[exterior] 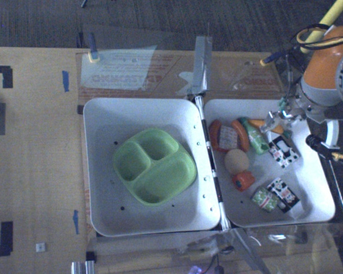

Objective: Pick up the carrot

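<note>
The carrot [262, 124] lies in the right bin [317, 210], just beside the tool [277, 119]; whether the tool is clenched or released cannot be told. No lift is done yet.

Even, fairly dim overhead light, with a cool cast. The two shallow white plastic bins [103, 130] are the brightest areas, with soft grey shading along their inner walls. The clear plastic sheet [126, 67] behind them carries pale glare. The whole frame is soft and grainy; small labels are illegible. The dark carpeted floor [160, 10] is murky.
</note>
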